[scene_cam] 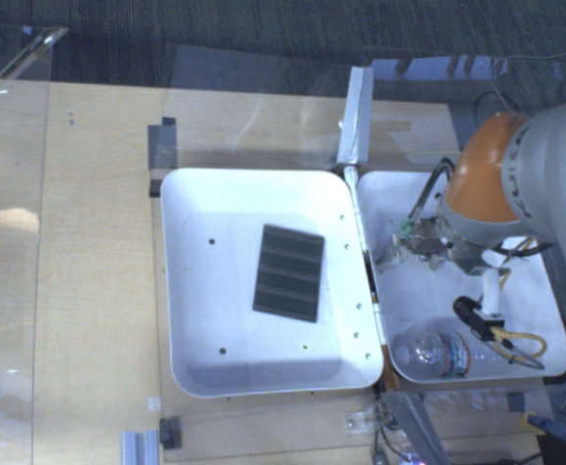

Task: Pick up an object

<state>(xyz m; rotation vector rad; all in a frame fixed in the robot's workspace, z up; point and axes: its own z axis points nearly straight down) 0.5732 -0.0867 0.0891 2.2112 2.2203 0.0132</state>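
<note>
Dark grey ribbed rectangular slab (289, 272) lies flat mid left white bin (196, 356), long axis running near-to-far, slightly tilted. Gripper (421, 240) over right white bin (554, 303); claw state can't be told. Light wooden bench (79, 260).

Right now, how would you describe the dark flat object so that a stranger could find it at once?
Look at the left white bin, the larger of the two as seen from the camera. Near its middle lies the dark ribbed slab, slightly tilted. It is flat, rectangular and opaque with parallel ridges, unlike the clear plastic bottle in the right bin.
</note>
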